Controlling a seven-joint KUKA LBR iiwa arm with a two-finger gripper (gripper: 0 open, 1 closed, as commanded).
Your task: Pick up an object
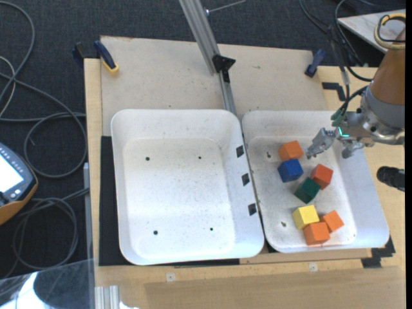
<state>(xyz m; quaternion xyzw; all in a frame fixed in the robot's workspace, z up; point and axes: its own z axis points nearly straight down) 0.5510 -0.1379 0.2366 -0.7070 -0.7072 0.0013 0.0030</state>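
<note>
Several small cubes lie in the right bin (367,192): an orange one (291,150), a blue one (290,170), a red-orange one (322,174), a green one (308,190), a yellow one (305,215), and two more orange ones (333,221) (315,234) near the front. My gripper (335,147) hangs over the bin's back right part, to the right of the first orange cube and above the red-orange one. It is open, its fingers (318,144) spread, with nothing between them.
The left bin (174,185) sits beside the right one on the wooden bench. A slanted metal pole (203,31) rises behind the bins. Blue clamps (106,55) (315,62) hold the board's back corners. Cables lie on the floor at left.
</note>
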